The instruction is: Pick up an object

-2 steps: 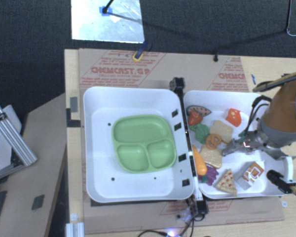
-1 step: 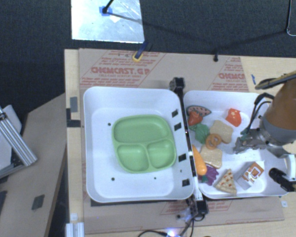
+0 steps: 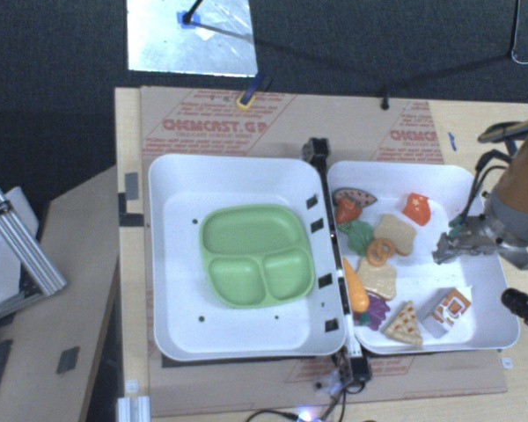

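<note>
Hovering at right bin's [image 3: 488, 236] far edge; arm [image 3: 519, 192].

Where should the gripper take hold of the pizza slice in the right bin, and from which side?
Take the pizza slice across its two long straight edges, probably near the wider crust end, descending from above. It lies flat, beside purple grapes and a small carton, so side approaches look crowded.

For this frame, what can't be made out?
- Gripper: small and dark over the right bin; whether its fingers are open or shut is unclear.
- Arm: cut off by the right edge.
- Purple item: partly hidden under the carrot and bread slice.
</note>
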{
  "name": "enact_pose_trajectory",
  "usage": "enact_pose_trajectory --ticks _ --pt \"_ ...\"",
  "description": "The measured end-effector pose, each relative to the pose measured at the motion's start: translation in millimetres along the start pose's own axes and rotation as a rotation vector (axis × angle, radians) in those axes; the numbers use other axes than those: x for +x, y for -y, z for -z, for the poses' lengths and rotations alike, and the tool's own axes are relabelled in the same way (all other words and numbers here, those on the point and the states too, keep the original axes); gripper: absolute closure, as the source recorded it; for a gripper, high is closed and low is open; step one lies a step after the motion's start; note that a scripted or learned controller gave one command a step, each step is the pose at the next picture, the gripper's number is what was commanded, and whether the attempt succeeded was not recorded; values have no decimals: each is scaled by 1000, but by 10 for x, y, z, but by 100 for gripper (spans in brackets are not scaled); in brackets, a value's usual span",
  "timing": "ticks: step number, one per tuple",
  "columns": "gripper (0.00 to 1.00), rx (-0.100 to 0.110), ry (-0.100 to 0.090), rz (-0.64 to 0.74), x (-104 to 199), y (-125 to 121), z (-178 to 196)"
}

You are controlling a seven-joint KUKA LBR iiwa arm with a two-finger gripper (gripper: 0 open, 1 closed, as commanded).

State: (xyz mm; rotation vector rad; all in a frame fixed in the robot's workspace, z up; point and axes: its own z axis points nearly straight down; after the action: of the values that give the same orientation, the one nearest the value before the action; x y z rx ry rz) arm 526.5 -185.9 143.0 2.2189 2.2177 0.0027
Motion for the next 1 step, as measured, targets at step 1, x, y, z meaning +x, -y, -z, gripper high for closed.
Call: enact_pose_trajectory --ticks 1 --pt "100 -1 0 5 4 -14 433"
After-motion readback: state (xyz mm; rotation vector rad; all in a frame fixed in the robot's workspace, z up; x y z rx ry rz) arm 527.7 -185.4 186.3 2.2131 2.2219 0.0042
